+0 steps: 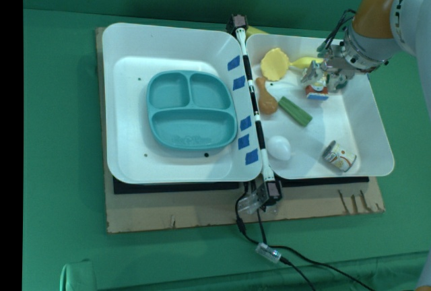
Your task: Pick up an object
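Gripper [322, 78] low in right bin [367, 128], small red-blue-white object [317, 90] right at its fingertips, touching or pinched unclear, finger spread cannot tell, yellow round piece [275, 64] left of fingers, green block [295, 111] below-left, can [339, 156] well below

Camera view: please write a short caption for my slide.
The gripper hovers over toy food in the right bin; a teal divided plate sits in the left bin.
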You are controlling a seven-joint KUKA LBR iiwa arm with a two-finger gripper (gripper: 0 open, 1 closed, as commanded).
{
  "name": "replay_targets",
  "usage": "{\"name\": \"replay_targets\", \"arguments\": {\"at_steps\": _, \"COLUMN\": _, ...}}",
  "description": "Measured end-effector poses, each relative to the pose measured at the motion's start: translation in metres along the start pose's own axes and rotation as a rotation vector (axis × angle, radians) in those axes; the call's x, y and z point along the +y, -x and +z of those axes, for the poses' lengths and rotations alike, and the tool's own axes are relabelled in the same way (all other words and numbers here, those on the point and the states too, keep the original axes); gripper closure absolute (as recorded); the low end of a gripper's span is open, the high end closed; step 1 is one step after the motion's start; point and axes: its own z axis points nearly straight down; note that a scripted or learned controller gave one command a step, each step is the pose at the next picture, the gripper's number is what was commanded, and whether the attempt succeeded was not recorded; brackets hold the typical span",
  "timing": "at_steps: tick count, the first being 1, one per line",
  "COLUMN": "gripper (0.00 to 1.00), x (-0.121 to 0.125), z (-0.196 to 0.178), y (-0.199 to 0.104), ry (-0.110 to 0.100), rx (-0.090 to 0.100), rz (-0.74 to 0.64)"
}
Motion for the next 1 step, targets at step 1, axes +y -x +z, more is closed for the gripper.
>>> {"name": "replay_targets", "arguments": {"at_steps": 1, "gripper": 1.00, "x": 0.0161, "z": -0.1494, "y": -0.0469, "ry": -0.012, "rx": 0.010, "rz": -0.010}}
